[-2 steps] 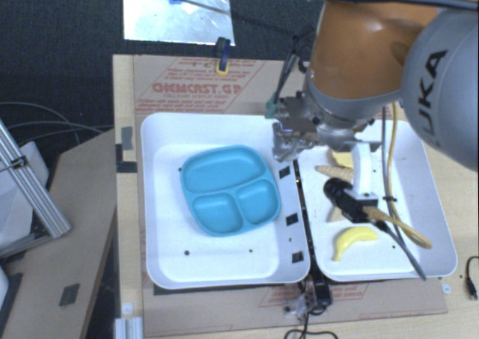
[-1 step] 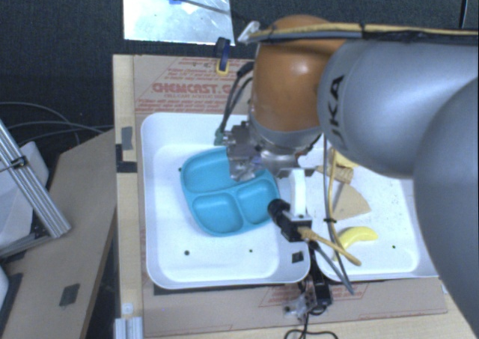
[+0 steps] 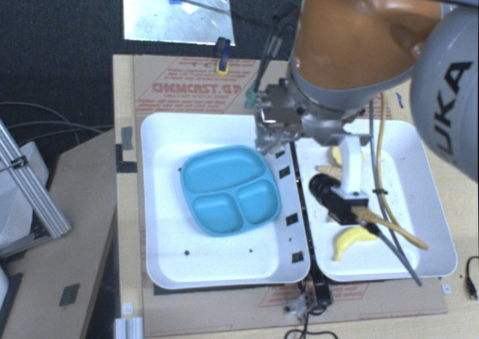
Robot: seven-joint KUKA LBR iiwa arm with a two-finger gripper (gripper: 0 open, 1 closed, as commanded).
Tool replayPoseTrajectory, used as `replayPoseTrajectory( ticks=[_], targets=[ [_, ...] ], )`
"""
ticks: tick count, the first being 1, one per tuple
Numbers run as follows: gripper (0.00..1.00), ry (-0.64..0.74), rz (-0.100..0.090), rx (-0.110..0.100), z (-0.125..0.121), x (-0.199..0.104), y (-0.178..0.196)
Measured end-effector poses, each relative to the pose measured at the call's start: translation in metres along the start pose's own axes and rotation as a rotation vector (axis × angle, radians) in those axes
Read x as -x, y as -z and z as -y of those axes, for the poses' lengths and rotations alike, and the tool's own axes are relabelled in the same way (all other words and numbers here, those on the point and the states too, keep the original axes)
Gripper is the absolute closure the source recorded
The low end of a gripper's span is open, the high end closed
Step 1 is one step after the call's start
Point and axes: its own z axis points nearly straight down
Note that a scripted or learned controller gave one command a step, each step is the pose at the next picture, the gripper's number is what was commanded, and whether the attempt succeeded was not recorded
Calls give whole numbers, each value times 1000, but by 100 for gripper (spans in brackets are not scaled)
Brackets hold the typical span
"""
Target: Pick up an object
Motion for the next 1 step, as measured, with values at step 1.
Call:
replayPoseTrajectory(
  ticks=[1],
  targets=[
    [100, 3, 7, -19, 7, -73, -74]
  ],
)
